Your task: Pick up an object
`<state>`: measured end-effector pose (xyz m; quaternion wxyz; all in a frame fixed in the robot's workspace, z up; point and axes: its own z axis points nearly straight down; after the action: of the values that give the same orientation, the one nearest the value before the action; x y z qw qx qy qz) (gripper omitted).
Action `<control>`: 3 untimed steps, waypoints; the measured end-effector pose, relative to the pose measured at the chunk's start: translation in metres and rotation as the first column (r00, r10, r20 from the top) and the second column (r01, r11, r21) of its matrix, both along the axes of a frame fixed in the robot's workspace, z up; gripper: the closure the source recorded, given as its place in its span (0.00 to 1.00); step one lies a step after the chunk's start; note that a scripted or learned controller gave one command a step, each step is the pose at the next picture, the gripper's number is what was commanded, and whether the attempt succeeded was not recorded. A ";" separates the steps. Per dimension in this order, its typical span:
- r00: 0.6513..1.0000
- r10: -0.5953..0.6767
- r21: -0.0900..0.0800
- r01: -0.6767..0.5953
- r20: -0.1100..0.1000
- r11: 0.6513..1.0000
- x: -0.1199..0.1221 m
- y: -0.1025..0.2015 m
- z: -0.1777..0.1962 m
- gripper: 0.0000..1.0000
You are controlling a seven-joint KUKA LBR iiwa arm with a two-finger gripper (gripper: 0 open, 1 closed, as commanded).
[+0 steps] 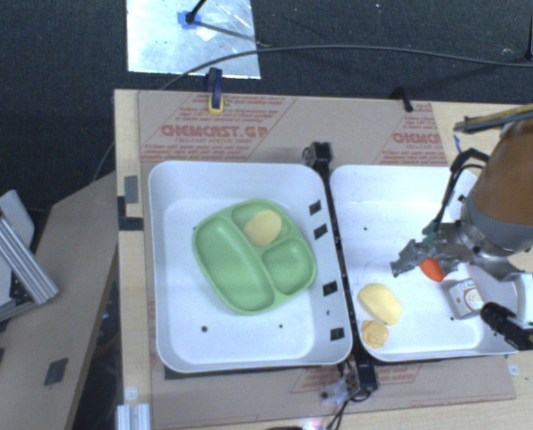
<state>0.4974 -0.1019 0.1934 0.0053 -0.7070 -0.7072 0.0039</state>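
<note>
In the right bin (382, 195) lie a yellow oval object (380, 302), a smaller yellow piece (374, 332) near the front rim, an orange-red object (434, 270) and a small white labelled container (464, 297). My gripper (420, 258) hangs low over the middle right of this bin, directly over the left side of the orange-red object and partly hiding it. Whether it touches that object is unclear. The arm's orange band (517, 173) covers the bin's right side.
The left bin (185, 330) holds a green divided plate (239, 276) with a pale yellow item (264, 227) in its upper compartment. A black divider with clips (331, 240) runs between the bins. A cable crosses the dark floor behind the bench.
</note>
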 end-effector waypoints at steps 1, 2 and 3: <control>1.000 0.003 -0.002 -0.003 0.014 1.000 0.003 0.000 0.007 0.00; 1.000 0.001 -0.001 -0.001 0.012 1.000 0.010 -0.007 -0.045 0.00; 1.000 0.001 -0.002 -0.001 0.014 1.000 0.013 -0.013 -0.103 0.00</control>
<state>0.5106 -0.1150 0.0906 -0.0003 -0.7067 -0.7076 -0.0006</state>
